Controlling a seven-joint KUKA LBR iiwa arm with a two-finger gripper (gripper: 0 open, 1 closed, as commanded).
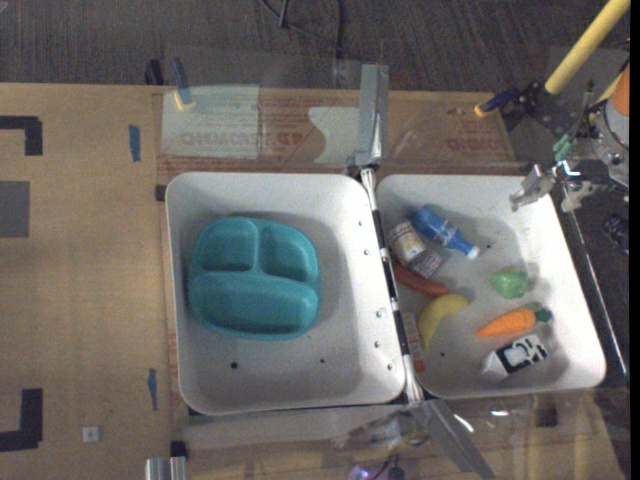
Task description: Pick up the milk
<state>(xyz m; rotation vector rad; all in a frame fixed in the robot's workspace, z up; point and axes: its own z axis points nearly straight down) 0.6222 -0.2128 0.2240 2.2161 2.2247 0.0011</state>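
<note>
Gripper [545, 183] of ours hangs at the upper right of the frame, over the right bin's [585, 298] top corner, fingers spread with nothing between them. We see the milk carton [518, 356] lying at that bin's lower right, just below the carrot [512, 322], well apart from us.

Silver metal gripper [545, 184] beneath an orange wrist band [626, 93].

Dim, bluish, soft-focus view, mild glare on the white bins [270, 193], soft shadows beneath objects, grainy edges
</note>
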